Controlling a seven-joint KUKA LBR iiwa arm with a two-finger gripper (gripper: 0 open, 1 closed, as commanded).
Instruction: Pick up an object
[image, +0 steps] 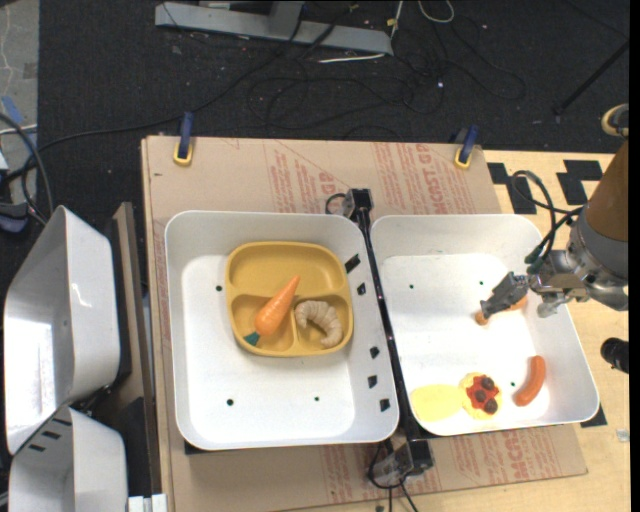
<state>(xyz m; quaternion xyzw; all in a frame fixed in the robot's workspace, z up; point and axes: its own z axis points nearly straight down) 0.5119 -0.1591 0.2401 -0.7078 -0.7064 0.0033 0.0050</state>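
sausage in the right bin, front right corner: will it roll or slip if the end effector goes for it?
The sausage looks rounded and smooth-skinned, so it may slip from a narrow pinch. It is slightly curved, so it would probably pivot rather than roll far. It lies near the right bin's sloped wall, so a push could wedge it there.

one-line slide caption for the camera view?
End effector at a small orange object in the right bin; divided yellow plate in the left.

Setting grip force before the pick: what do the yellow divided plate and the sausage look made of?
Yellow divided plate: likely hard moulded plastic, smooth with a soft sheen on its raised rims. Orange-red sausage: probably toy plastic or rubber, with a uniform glossy skin; softness can't be judged.
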